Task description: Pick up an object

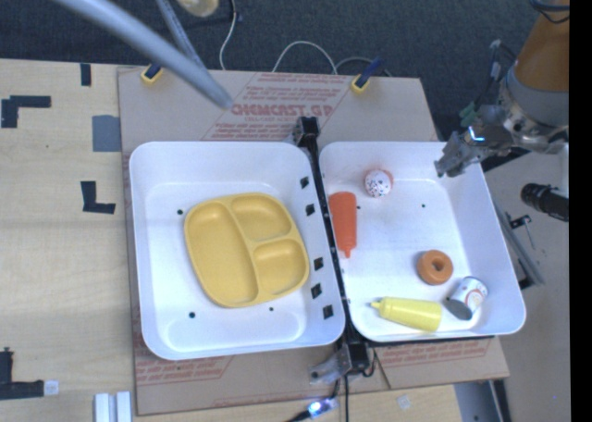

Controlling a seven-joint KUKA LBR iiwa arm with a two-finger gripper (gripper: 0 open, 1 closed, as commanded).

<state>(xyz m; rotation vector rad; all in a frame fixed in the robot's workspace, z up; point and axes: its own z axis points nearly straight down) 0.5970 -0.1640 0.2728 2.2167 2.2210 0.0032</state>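
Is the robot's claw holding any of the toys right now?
No. The gripper is over the right bin's top edge with nothing in it. The ball and donut lie apart from it.

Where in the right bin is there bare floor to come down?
The middle of the right bin, between the carrot, ball and donut, is bare. Its near edge is crowded: yellow bottle, can, donut.

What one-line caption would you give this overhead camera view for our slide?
Gripper at the right bin's far rim, above a carrot, doughnut and yellow bottle; yellow tray in the left bin.
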